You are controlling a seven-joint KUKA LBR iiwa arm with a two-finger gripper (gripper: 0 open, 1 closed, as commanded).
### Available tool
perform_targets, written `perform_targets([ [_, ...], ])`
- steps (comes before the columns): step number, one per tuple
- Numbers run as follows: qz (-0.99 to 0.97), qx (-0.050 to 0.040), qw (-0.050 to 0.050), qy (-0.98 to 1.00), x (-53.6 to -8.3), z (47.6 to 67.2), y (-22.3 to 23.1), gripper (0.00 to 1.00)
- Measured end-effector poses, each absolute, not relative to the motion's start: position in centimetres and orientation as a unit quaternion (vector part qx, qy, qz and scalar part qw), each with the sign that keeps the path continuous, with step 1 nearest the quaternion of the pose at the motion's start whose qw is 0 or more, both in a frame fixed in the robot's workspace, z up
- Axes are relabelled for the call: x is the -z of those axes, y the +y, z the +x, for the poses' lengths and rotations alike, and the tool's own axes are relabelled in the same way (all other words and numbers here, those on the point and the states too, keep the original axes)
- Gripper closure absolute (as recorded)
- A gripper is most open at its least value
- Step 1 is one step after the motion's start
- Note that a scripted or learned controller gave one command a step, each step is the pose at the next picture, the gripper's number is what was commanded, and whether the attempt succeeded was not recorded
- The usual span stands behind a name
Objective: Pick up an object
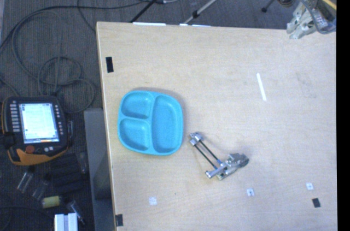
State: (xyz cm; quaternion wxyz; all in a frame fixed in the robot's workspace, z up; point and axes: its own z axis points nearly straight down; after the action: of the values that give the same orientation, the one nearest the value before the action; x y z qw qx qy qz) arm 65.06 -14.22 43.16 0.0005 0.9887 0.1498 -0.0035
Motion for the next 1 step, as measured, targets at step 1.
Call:
perform_targets([
  [1,0.968,0.0040,0.000,0.249,-43.14,64.16,-16.56,1.00],
])
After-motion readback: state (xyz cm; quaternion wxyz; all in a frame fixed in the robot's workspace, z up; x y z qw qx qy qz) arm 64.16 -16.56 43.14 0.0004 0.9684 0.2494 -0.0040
